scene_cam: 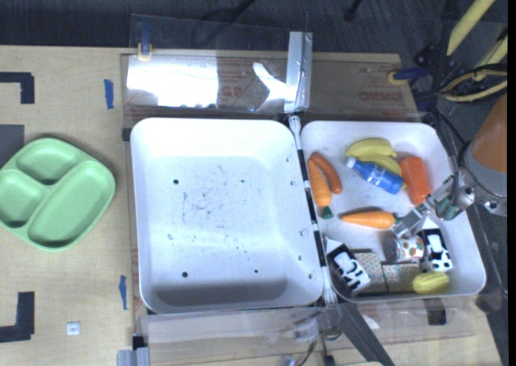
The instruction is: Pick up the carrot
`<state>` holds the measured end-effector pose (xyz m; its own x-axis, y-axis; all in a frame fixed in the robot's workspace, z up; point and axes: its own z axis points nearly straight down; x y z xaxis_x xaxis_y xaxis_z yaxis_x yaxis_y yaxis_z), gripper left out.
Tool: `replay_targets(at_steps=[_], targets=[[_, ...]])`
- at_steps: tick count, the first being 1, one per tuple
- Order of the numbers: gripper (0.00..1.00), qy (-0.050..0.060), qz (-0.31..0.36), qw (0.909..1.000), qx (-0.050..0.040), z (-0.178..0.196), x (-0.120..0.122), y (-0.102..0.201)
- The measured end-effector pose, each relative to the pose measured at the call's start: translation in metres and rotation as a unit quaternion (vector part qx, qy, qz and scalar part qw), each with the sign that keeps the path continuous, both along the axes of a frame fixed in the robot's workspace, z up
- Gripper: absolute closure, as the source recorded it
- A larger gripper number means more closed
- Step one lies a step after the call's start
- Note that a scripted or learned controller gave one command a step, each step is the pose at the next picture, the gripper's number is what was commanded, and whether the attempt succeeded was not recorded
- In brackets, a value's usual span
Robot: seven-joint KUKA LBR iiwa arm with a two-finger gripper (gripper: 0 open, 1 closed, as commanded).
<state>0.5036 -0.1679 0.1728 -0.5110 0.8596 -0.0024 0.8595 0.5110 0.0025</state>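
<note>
A wooden bench [72, 74] stood over dark carpet, with a green divided plate [52, 193] at its far left and beside it a white left bin [218, 211] marked only with faint scuffs. The right bin [455, 276] held a sausage [326, 171], a banana [371, 147], a blue bottle [376, 176], and the carrot [367, 218] lying flat near its middle. Just right of the carrot's tip hung the gripper [413, 231], at the arm's end; whether it was parted or closed could not be told.

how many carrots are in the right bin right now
2. One carrot lies mid-bin beside the gripper; another runs along the left wall. More may hide under the arm.
</note>
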Motion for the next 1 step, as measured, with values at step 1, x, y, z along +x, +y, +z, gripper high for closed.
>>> replay_targets(at_steps=[1], targets=[[0.0, 0.0, -0.002, 1.0, -0.0004, 0.062, -0.0083, -0.041]])
